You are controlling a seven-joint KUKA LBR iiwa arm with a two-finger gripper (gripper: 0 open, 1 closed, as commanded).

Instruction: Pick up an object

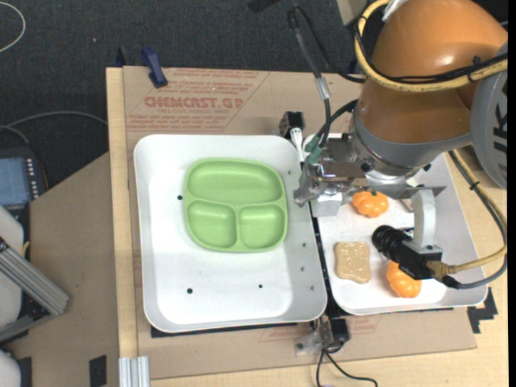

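My gripper [326, 201] hangs over the left edge of the right bin [459, 224], close to the wall shared with the left bin. A small orange pumpkin-like toy [370, 203] lies just to its right, apart from it. A tan biscuit-shaped piece [353, 261] lies in front of the gripper, nearer the bin's front. A second orange toy [403, 281] sits at the front of that bin, partly behind a black fitting. The grey wrist and orange band [435, 39] hide the back of the right bin.
A green divided plate [236, 204] lies in the left bin [161, 264]. A black fitting with a yellowish hose [403, 252] reaches across the front of the right bin. Cables run along the divider and at the bench front.
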